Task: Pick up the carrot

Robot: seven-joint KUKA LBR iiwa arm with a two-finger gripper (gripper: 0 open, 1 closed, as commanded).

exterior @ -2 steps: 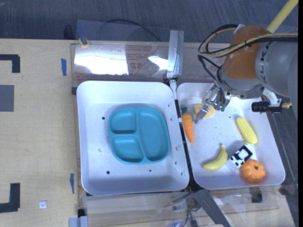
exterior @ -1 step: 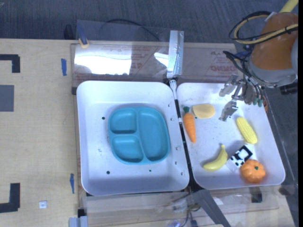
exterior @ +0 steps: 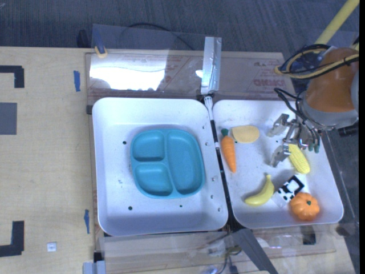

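You've got two white bins side by side on the bench. The left bin point(exterior: 108, 170) holds a blue divided plate point(exterior: 167, 162), sitting about mid-bin, w/ three compartments. The right bin point(exterior: 328, 210) has all the food items.

The arm point(exterior: 333, 90) comes in from the right, orange band above the wrist, cables looped over it at the far right corner. Its claw point(exterior: 283, 140) hangs over the right bin's far-right area, fingers spread apart, nothing between them. One fingertip is just beside the corn cob point(exterior: 299, 158), which lies at the bin's right side.

Your carrot point(exterior: 228, 151) lies along the right bin's left wall, approx. lengthwise near-to-far, green top at the far end, orange tip pointing near. It's well apart from the claw, to the claw's left.

Just right of the carrot's top is a pale yellow potato-like piece point(exterior: 246, 133). A banana point(exterior: 259, 192) lies nearer, mid-bin. An orange pumpkin point(exterior: 304, 205) sits at the near-right corner, touching a small black-and-white tag point(exterior: 290, 187).
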